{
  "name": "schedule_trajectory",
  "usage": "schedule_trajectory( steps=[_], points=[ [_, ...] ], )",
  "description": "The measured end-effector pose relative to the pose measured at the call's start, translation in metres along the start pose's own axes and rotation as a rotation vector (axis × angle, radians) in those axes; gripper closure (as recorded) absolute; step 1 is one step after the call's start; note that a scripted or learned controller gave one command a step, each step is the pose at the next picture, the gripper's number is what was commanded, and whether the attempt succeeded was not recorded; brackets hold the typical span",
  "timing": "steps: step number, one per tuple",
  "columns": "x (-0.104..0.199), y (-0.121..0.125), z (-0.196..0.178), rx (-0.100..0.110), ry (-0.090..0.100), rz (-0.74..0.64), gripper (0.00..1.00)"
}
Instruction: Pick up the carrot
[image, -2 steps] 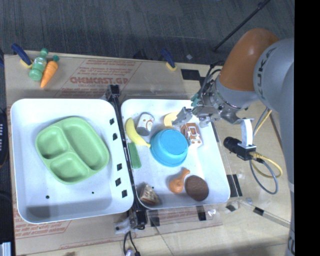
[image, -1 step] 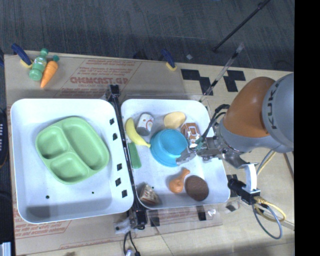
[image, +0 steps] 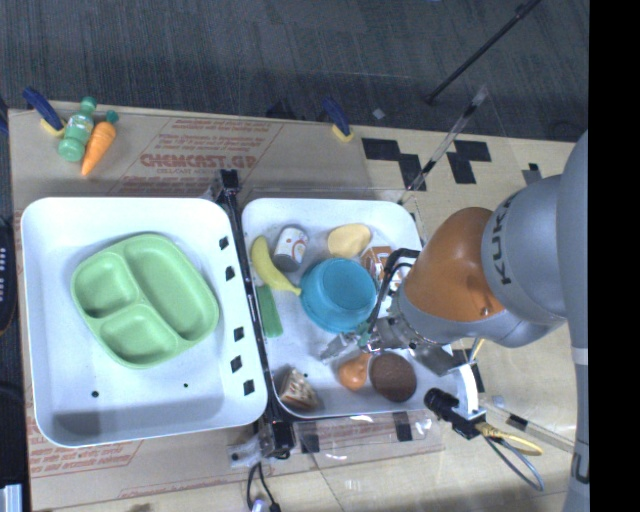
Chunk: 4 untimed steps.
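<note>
**Carrot sits outside the bins, far from the arm**

The big grey arm (image: 540, 270) says "KUKA" on its side. Red letters on the bench (image: 200, 160) look like "CHEMCAST". There are two white bins. The left bin (image: 50, 330) holds one green plate (image: 145, 297) with three parts. The right bin (image: 310, 212) holds one blue cup (image: 340, 293), one banana (image: 268, 268), one brown ball (image: 392, 375) and other small toys. The hand (image: 372, 335) is down in the right bin, at about 4 o'clock from the cup; I cannot tell how it is set. The one carrot (image: 98, 146) lies on the bench at 11 o'clock, just beside a green toy (image: 76, 132).
</note>
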<state>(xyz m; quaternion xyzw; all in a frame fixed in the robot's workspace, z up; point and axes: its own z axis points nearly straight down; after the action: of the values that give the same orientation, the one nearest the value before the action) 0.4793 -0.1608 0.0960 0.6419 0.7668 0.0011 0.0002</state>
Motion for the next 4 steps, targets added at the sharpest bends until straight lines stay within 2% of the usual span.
schedule_trajectory(
  steps=[1,2,3,4],
  points=[
    [0.0,0.001,-0.01,0.003,-0.001,-0.013,1.0],
    [0.035,0.033,-0.095,0.006,0.0,0.351,1.0],
    [0.034,0.032,-0.094,0.009,0.0,0.352,0.0],
    [0.01,-0.002,-0.032,0.01,0.003,0.067,0.0]
  ],
)
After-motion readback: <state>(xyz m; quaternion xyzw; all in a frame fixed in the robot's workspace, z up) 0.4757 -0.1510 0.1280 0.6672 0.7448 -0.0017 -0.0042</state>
